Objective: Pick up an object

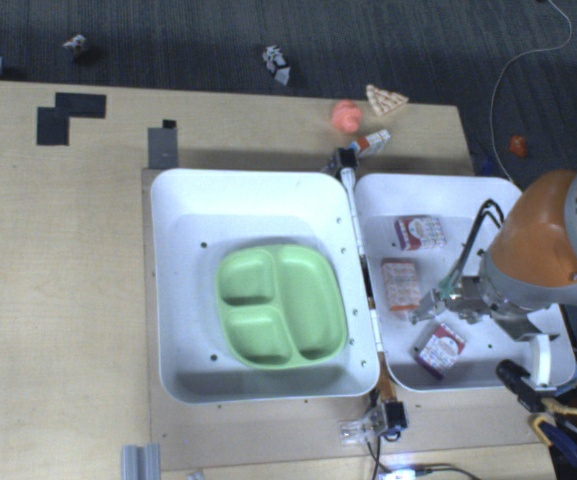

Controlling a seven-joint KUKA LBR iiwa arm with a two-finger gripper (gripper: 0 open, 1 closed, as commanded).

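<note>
Two shallow white bins are seen side by side on a pale wooden surface [58, 298]. The left bin [183, 268] is occupied by a green divided plate [280, 305], which lies flat near the bin's middle, three compartments being visible in it.

The right bin [488, 193] is taken here as the landmark. Three small packets are found within it. A red and white packet [420, 232] lies toward the bin's far side. A pinkish packet [400, 283] lies just nearer than the first, close to the bin's left wall. A third packet, red and white with a dark edge [440, 348], lies toward the bin's near side, tilted against the floor of the bin.

The arm is seen reaching over the right bin from its right side, with the orange band [543, 233] above the bin's right half. The end effector [448, 303] is held low over the bin's middle, between the pinkish packet and the third packet, just above the latter. How far it is open cannot be told, as its tips are blurred and partly hidden by the wrist; nothing can be seen to be held in it.

Beyond the right bin's far left corner, a pink ball [346, 116], a wedge-shaped toy [386, 100] and a small red and white tube [372, 143] are scattered on the surface.
</note>
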